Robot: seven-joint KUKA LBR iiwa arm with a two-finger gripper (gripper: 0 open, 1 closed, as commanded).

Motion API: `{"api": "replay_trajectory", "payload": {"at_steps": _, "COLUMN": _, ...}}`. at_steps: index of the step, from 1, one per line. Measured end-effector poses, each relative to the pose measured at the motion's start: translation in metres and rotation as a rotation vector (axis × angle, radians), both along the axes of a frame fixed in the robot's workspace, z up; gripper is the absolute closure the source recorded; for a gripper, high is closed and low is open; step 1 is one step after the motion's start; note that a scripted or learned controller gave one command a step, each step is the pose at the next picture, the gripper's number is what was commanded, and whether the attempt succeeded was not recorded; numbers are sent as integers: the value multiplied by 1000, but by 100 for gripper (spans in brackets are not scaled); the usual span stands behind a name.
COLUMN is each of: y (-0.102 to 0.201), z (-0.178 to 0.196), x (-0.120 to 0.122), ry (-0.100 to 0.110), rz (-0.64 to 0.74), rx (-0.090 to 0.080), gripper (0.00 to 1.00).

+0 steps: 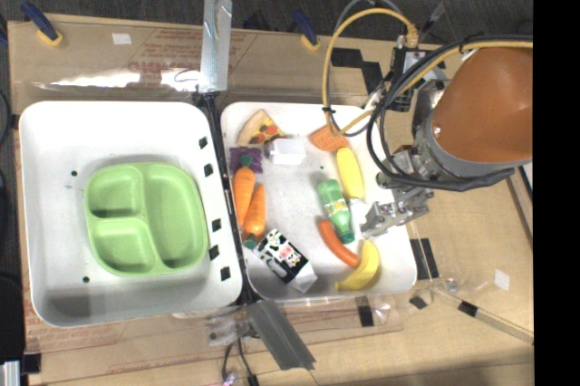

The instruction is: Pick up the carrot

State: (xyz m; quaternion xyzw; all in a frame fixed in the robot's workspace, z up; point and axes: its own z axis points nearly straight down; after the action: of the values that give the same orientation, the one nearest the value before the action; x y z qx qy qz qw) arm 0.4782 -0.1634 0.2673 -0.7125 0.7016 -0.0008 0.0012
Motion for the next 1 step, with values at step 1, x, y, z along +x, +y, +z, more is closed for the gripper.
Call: {"api": "replay_trajectory", "payload": {"at_steps": 1, "y": 5, "z": -11, "x": 0, "ry": 3, "rz": 309, "rx": 0, "gripper": 100}}
